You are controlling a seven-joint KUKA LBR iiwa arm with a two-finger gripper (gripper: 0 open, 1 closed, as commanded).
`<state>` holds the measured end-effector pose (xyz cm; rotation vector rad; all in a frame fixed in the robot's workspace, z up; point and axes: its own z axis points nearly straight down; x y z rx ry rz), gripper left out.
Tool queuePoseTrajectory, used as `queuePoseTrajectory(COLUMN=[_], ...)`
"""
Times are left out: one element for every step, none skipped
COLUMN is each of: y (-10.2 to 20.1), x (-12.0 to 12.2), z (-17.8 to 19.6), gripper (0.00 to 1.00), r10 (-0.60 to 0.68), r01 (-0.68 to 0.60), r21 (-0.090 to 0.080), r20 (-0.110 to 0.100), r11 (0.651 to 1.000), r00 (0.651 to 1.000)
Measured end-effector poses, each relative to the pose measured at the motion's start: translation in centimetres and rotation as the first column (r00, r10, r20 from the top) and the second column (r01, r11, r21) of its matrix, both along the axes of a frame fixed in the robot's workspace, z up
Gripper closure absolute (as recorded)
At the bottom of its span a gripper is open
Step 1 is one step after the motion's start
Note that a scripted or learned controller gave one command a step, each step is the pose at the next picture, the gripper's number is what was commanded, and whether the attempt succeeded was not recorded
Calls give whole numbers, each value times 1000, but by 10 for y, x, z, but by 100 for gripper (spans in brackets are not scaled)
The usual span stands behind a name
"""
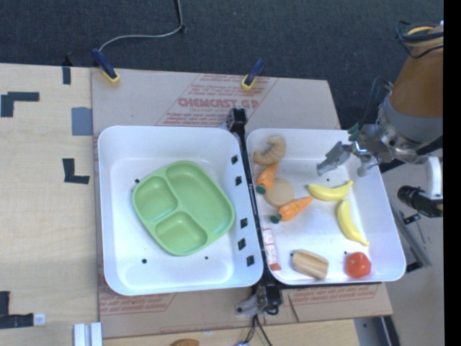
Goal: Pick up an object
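gripper (pixel 348 158) open-fingered over right bin (pixel 389 225) of toy food, beside green tray (pixel 183 207) in left bin (pixel 115 215)

desk (pixel 36 193): cardboard sheet (pixel 209 99) clamped at 12 o'clock, two white bins (pixel 115 193) side by side on it.

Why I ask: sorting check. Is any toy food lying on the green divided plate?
No, the green plate sits bare in the left bin, apart from the food.

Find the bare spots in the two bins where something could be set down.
Bare floor rings the green divided plate in the left white bin. The right white bin is crowded, except between the orange carrot and red tomato.
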<state>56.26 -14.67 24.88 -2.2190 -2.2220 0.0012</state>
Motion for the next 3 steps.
queuePoseTrajectory(y=[37, 37, 49], x=[9, 4, 37], z=[-93, -163, -161], gripper=[0, 0, 0], r10=[0, 0, 0], r01=[0, 0, 0], r21=[0, -1, 0], r20=[-3, 4, 3], r11=[1000, 1000, 1000], r00=[1000, 1000, 1000])
